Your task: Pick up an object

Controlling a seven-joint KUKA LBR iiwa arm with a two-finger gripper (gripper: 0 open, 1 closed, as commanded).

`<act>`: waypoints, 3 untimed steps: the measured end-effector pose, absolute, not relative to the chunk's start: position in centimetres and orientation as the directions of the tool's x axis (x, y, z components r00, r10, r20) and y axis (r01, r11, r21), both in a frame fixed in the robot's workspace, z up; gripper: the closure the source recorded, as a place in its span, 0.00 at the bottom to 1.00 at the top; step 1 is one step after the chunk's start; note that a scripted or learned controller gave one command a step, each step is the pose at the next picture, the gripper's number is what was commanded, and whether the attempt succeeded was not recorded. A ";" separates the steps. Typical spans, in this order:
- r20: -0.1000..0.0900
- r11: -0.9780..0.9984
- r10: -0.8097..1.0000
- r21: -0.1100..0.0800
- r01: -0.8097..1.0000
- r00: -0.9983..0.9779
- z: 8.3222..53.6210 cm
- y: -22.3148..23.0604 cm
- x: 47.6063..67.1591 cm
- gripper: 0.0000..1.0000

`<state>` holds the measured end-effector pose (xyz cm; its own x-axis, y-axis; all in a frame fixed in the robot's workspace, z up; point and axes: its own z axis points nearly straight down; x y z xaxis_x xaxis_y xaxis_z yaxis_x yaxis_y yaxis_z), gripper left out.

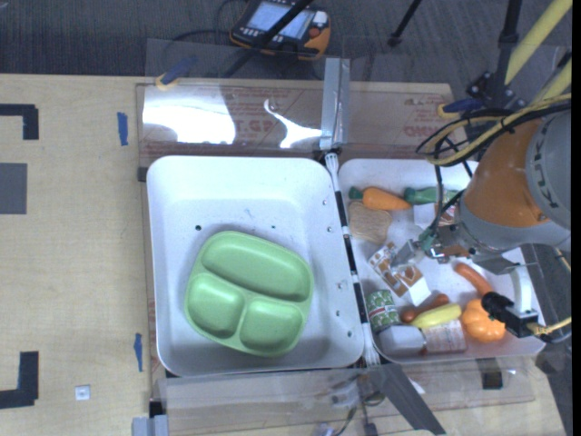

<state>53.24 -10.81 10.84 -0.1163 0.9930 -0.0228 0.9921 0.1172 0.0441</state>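
Observation:
The right bin (359, 175) holds a pile of toy food. A carrot (385, 199) with a green top lies at its far side, beside a tan bread slice (367, 224). Small printed packets (398, 272) sit in the middle. Near the front lie a yellow piece (438, 316), an orange fruit (481, 323), a red sausage-like piece (473, 276) and a white jar (427, 338). My gripper (428, 245) reaches in from the right and hangs low over the middle of the pile, just right of the packets. The orange wrist band (508, 184) hides part of the bin behind it.
The left bin (172, 189) holds a green divided plate (248, 291), toward its front. A metal divider post (333, 107) stands between the bins at the back. Cables (472, 125) hang near the arm. A handheld controller (277, 25) lies beyond the bench.

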 end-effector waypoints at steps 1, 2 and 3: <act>-0.027 0.139 0.990 0.059 0.989 -0.137 10.8 -10.7 52.7 0.00; -0.025 0.183 0.983 0.050 0.982 -0.182 10.8 -10.9 53.2 0.00; -0.029 0.185 0.983 0.066 0.980 -0.183 10.8 -10.4 51.3 0.00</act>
